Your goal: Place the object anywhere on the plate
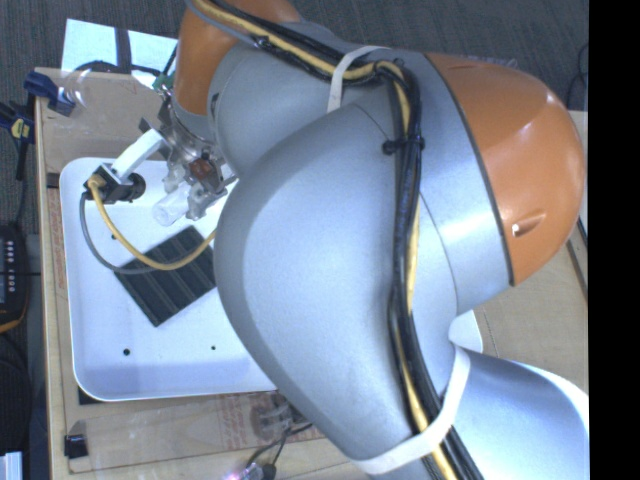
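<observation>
The only loose thing to make out is a dark ribbed slab [168, 276], so I take it as the task's thing; no plate can be made out. The slab lies flat on the floor of the left white bin [105, 363], around mid-bin, turned at a diagonal to the bin walls. Its right corner runs under the arm [330, 268], so the true long axis is hard to tell; the ribs run lower-left to upper-right.

The key relation is that the tool [185, 193] sits just beyond the slab's far edge, toward the bin's back wall, and above it, not over its middle. As I judge it, the slab lies down-frame and slightly left of the tool. I cannot tell whether the tool is apart or together, since clear plastic and glare blur it. Nothing is plainly clamped in it.

A yellow cable [100, 240] loops from the tool's left side down and across the slab's far edge. A white bracket with a black ring [122, 180] sits up-left of the slab, beside the tool. The orange band [215, 38] is well up-frame of the slab.

In the bin are the slab and two small dark dots near the front wall. The desk [110, 93] shows beyond the back wall.
</observation>
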{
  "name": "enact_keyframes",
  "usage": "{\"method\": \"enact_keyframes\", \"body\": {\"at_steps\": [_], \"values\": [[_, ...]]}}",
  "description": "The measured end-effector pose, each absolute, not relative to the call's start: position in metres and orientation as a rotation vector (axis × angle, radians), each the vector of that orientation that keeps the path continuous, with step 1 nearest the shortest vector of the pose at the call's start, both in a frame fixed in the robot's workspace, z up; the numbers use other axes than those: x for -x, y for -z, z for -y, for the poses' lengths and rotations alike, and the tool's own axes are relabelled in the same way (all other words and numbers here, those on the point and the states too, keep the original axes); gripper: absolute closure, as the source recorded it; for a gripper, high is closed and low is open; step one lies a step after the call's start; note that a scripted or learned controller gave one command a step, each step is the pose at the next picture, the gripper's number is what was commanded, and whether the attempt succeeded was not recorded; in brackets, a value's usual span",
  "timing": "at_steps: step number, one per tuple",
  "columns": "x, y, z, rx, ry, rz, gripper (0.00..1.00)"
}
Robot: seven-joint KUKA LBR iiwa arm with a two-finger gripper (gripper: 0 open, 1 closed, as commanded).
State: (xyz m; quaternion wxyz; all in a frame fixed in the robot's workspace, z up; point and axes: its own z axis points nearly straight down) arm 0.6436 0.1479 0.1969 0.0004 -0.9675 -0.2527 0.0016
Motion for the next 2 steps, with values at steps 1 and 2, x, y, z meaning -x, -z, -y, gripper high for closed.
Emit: {"method": "enact_keyframes", "body": {"at_steps": [1, 2], "values": [[-0.649, -0.258, -0.180, 3.046, -0.001, 0.766, 1.00], [-0.635, -0.305, -0.146, 3.125, 0.001, 0.323, 1.00]]}}
